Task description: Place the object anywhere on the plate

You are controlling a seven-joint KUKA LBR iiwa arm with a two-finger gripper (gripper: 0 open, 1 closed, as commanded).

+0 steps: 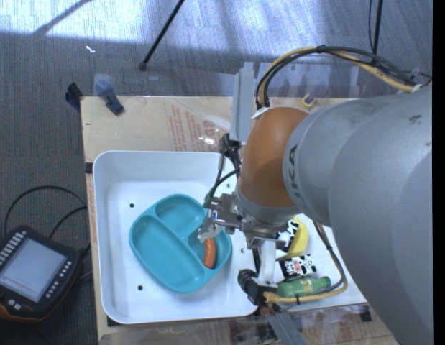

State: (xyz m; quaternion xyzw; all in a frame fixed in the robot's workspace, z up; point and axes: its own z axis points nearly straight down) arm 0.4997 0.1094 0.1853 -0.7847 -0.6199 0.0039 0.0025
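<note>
Sausage (209,253), small and orange, lies on the teal plate (164,246), in its right-hand compartment, directly under the end effector (208,232). The metal tip of the end effector hangs just above the sausage's upper end, so close that I cannot tell whether they touch, and I cannot tell whether the tool is spread or pressed together from this angle. The plate is oval with a raised divider running through it, and most of it stretches away to the left of the end effector. It sits in the left white bin (114,185), whose bare floor shows above, left of and below the plate.

Right of the end effector, past the bin wall, the second bin (330,282) holds a few things half hidden by the arm (351,185): a yellow banana (300,241), a black-and-white cow toy (298,267) just below it, and a green bottle (303,286) lying on its side below that. Both bins rest on a pale wooden tabletop (157,121). Far off to the left, on the floor, lies a handheld control tablet (31,270) with a black cable.
</note>
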